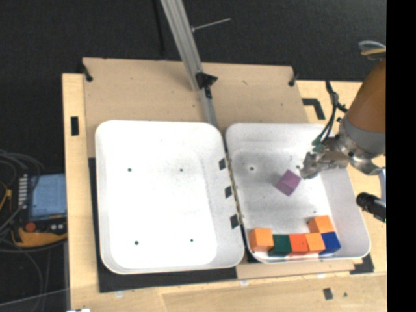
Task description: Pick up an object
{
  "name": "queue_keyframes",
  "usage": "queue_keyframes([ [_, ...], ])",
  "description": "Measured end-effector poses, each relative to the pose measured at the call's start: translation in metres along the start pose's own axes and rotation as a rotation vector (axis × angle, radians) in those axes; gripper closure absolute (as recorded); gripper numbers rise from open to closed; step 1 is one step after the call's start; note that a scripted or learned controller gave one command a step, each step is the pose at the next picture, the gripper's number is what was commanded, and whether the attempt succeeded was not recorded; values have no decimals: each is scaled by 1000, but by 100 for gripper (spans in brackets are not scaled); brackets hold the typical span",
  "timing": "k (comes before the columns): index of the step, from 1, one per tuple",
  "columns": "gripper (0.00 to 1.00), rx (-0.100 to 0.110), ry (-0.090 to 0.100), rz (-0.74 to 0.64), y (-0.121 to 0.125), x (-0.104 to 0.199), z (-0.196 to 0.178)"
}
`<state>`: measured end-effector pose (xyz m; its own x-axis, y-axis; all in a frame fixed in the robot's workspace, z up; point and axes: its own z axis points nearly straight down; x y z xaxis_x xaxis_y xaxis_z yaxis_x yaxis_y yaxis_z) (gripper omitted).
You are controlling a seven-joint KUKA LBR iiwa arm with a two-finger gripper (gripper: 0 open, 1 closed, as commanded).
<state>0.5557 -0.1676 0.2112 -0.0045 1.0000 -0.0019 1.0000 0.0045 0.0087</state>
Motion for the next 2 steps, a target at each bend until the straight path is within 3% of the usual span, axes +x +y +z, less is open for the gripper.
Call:
queue_keyframes([
  [1,100,1,-1,-2,1,-12,-54],
  [2,100,7,1,-1,19,42,-45],
])
